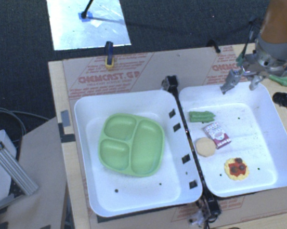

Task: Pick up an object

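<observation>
Lying near the far edge of the right bin (pixel 270 121), one green bean pod (pixel 202 115) is set with its long axis along that edge. Four things are counted in this bin: the pod, one pink-and-white packet (pixel 217 134), one round tan cookie (pixel 205 147) touching the packet, and one small pizza (pixel 236 168) toward the near edge. One green divided plate (pixel 131 144) is seen in the left bin (pixel 99 195). The gripper (pixel 241 80) is held above the right bin's far edge, fingers spread apart with nothing between them; the arm is cut off at the right.

Grey arm with orange band entering from right, end effector (pixel 241 81) fingers spread, nothing between them
</observation>
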You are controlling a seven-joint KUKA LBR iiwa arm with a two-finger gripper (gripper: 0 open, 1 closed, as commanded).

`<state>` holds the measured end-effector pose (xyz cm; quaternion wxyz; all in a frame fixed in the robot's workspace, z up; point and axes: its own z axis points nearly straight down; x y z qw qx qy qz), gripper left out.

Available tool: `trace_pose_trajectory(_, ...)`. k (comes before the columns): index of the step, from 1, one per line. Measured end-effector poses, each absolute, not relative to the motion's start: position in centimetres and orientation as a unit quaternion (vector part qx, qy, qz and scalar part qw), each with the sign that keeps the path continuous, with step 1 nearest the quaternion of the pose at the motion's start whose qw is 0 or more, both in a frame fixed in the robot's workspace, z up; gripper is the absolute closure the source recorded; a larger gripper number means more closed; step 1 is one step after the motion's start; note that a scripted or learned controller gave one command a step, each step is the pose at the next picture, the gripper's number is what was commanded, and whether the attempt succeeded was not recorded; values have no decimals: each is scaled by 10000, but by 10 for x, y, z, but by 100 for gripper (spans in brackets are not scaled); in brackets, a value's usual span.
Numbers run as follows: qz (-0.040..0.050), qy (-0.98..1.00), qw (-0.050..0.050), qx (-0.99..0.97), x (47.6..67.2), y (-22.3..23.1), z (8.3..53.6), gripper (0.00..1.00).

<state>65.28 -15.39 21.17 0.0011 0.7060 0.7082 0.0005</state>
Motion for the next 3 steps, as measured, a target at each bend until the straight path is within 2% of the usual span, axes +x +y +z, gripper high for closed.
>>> trace_pose_trajectory(1, -33, 7073, -64, 7069, 569, -127, 97, 0)
trace_pose_trajectory(2, 9, 7076, 12, 7066, 576, -129, 114, 100)
trace_pose_trajectory(3, 7, 7064, 36, 7078, 604, -197, 106, 100)
